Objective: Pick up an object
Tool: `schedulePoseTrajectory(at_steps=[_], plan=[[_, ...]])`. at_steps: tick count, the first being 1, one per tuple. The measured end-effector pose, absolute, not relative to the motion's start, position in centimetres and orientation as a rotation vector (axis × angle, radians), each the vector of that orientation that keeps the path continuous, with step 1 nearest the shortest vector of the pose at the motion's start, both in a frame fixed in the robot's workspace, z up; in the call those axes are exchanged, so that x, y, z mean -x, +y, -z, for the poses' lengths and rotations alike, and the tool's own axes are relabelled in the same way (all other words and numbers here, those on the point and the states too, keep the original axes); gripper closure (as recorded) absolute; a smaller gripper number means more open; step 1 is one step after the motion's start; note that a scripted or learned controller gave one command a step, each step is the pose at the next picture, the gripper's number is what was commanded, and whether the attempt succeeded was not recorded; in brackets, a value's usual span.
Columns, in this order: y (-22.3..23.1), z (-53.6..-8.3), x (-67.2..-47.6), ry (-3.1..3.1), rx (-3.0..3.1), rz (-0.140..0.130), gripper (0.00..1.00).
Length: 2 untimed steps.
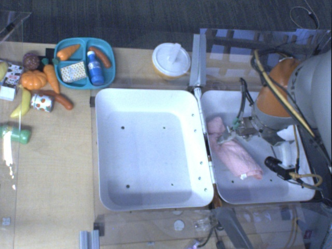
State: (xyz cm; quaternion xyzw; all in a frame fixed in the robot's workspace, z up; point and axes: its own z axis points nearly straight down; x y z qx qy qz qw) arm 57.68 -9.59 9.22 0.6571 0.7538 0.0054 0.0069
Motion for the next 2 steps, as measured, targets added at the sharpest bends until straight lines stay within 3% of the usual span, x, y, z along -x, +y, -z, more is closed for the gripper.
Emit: schedulePoseTrajectory(at_steps=[1,2], plan=[[-14.0,-9.2,-50.0,2.369,-2.039,-0.015,0.0],[-8.9,-9.2,-51.4,2.38,-2.022,-0.018,0.0]])
